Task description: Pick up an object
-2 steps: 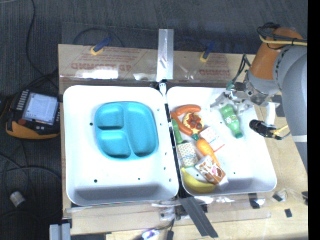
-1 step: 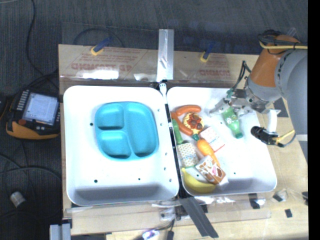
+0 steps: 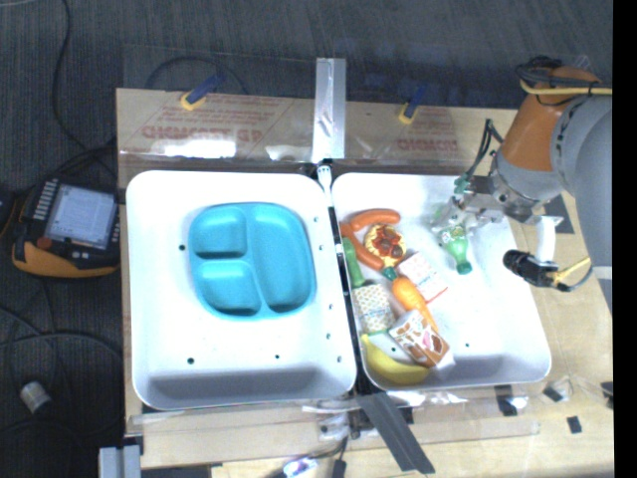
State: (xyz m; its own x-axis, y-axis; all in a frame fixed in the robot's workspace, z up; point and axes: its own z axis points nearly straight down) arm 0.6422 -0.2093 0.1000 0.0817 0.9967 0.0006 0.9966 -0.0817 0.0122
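My gripper (image 3: 455,223) hangs over the upper right part of the right bin (image 3: 498,337), reaching in from the right. Just below its metal tip lies a small green bottle (image 3: 463,257), touching or nearly touching it; nothing is visibly lifted. A pile of toy food fills the bin's left side: a red sausage (image 3: 369,219), a pizza slice (image 3: 381,243), a green vegetable (image 3: 352,266), an orange carrot (image 3: 410,298), a yellow banana (image 3: 390,366) and a small printed carton (image 3: 422,341).
The left bin (image 3: 159,366) holds a blue divided plate (image 3: 251,258). A raised wall (image 3: 336,287) separates the two bins. A white-and-red packet (image 3: 422,275) and a checked packet (image 3: 374,307) lie among the food.
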